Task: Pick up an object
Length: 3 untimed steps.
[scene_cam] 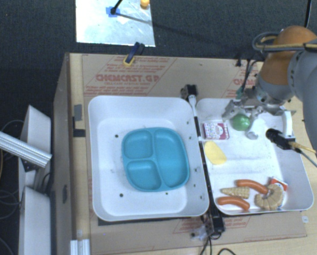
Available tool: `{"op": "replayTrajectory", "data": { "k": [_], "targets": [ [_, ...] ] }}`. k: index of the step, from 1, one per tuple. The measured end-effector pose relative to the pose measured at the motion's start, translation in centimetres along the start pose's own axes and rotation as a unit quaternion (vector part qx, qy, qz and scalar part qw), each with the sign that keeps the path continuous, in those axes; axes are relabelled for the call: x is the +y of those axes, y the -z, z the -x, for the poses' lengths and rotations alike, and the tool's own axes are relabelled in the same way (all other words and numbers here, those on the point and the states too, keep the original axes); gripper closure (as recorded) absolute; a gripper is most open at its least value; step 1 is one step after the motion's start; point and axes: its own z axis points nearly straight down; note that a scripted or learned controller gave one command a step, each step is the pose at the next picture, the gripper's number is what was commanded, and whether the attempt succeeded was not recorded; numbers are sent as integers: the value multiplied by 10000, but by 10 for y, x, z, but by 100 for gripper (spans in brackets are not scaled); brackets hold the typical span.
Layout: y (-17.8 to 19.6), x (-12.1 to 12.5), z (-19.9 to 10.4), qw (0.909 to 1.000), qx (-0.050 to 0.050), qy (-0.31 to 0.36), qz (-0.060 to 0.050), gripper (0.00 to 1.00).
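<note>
At the near edge of the right bin [302,195] lie two sausages [242,193] and a pretzel-like piece [270,197]. Toward the middle, by the left wall, sit a yellow lump [215,153] and a small packet [215,130]. At the far edge, the gripper [242,124] stands spread open astride a green ball [241,122], which sits between the fingers, directly below the wrist.

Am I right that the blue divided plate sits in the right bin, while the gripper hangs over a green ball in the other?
Not quite. The camera view shows the blue divided plate in the left bin; the gripper hangs over the green ball in the right bin.
</note>
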Motion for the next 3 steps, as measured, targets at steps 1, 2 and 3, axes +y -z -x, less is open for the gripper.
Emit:
{"op": "replayTrajectory", "data": {
  "k": [1,2,3],
  "targets": [
    [-37,8,25,10000,-6,-19,-10,0],
    [-25,10,25,10000,-16,-1,14,100],
    [55,-13,-18,10000,1,-2,4,100]
  ]
}}
